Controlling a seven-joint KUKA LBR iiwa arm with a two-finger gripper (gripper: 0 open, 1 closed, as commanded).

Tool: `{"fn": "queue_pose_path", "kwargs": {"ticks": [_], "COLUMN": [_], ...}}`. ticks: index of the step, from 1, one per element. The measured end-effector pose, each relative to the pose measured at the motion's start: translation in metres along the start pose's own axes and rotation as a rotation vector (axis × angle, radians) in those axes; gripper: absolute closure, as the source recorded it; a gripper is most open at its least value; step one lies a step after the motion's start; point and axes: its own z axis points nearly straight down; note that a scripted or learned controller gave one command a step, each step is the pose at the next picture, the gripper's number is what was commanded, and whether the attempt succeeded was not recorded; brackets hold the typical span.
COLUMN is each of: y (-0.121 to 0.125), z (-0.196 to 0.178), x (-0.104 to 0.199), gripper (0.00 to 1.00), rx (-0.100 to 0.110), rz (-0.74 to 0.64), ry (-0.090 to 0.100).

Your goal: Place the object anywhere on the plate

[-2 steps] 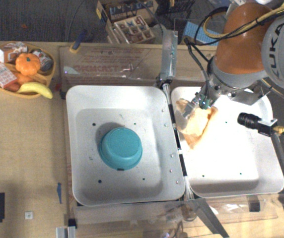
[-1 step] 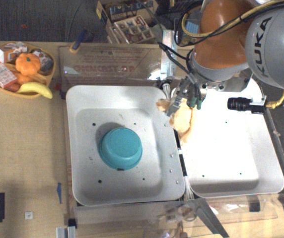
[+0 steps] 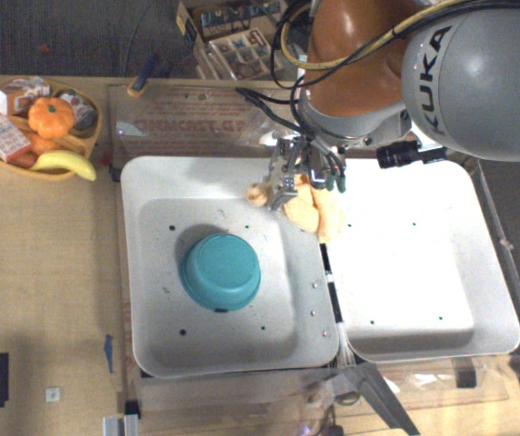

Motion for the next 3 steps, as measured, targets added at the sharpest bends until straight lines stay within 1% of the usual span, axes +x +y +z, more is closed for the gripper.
{"fn": "queue_pose_path", "kwargs": {"ticks": [1, 2, 3], "y": [0.044, 0.095, 0.095], "z": [0.011, 0.007, 0.006], "x": [-0.016, -0.032, -0.032], "gripper": [1.0, 1.0, 0.0], "rx": [-0.001, -0.001, -0.002], "rz": [-0.058, -0.061, -0.06], "ry": [0.0, 0.0, -0.001]}}
